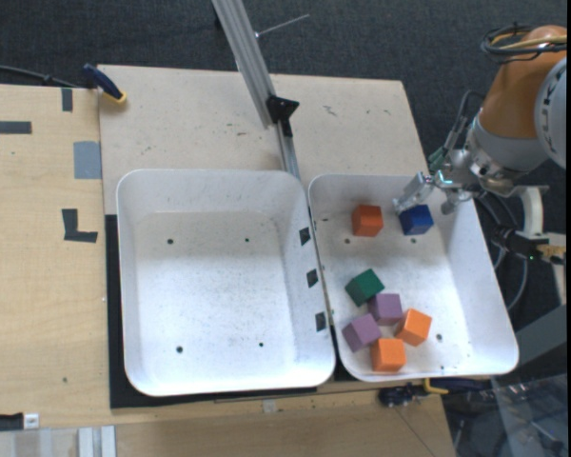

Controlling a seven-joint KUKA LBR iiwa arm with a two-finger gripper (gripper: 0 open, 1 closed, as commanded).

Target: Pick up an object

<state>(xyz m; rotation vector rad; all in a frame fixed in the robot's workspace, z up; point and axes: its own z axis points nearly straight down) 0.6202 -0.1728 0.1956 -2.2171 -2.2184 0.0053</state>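
At the near edge of the right bin point(476, 284), five cubes sit bunched together: an orange cube point(389, 353) closest to the rim, a second orange cube point(415, 326) just beside it, and two purple cubes point(363, 330) point(387, 307) touching one another. A green cube point(364, 286) lies at the far side of this cluster, against the upper purple one. Packed this tightly, they probably leave little room for fingers to slip down either side, which would make them poor first targets.

Farther back in the same bin, a third orange cube point(366, 220) stands alone, and the blue cube point(416, 219) sits near it but apart, close to the bin's far right corner. The end effector point(426, 190) hangs just above and behind the blue cube, at the end of the grey and orange arm point(519, 103) that comes in from the right. Its placement suggests the blue cube is the intended pick, since it is isolated and nearest the arm's reach. Whether the end effector is released or clenched cannot be told at this resolution, and nothing is seen between its fingers; the blue cube appears to rest on the bin floor.

The left bin point(133, 255) beside it shares the tabletop point(171, 112), with a slanted metal rail point(243, 41) rising beyond.
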